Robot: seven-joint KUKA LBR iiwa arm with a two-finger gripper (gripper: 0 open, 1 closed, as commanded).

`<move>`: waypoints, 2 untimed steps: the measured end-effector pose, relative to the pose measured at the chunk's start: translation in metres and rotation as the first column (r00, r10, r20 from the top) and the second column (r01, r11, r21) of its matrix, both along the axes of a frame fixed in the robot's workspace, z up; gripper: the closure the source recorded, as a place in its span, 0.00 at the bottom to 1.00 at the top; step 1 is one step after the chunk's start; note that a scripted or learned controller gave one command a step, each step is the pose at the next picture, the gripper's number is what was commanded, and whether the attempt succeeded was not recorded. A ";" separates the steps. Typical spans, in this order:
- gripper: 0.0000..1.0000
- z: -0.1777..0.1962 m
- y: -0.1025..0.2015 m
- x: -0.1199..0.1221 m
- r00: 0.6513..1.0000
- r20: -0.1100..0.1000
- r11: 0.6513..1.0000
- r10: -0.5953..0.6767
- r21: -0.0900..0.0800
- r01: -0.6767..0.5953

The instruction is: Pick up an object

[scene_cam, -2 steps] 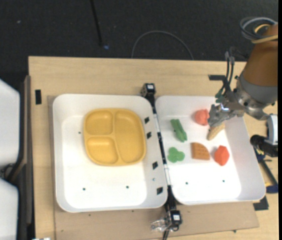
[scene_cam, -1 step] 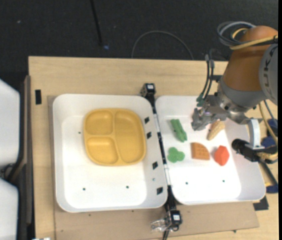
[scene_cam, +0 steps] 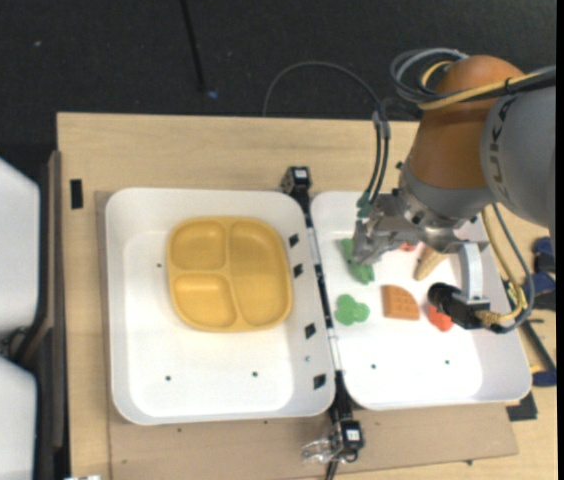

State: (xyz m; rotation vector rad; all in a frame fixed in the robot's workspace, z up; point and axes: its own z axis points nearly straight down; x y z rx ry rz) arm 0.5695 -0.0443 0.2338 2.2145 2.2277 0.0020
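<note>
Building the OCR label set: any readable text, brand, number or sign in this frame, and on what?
None readable.
yellow divided plate: plain, no print.
Both white bins: no labels to be seen.
Arm's orange band: no marking legible.
Small toys such as the green one and the tan one: too small to show any text.

A divided plate (scene_cam: 230, 273) lies in the left bin (scene_cam: 142, 368). The right bin (scene_cam: 412, 383) holds 5 small items, clustered under the arm (scene_cam: 462, 148).

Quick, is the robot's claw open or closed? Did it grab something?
Gripper: down in the right bin, right at a green toy. Open, closed or grabbing it: cannot be told from here.
</note>
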 end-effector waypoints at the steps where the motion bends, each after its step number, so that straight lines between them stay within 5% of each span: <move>1: 1.00 0.010 0.056 0.011 1.000 0.001 1.000 0.002 0.001 -0.002; 2: 1.00 0.007 0.108 0.002 1.000 -0.001 1.000 0.001 0.000 -0.001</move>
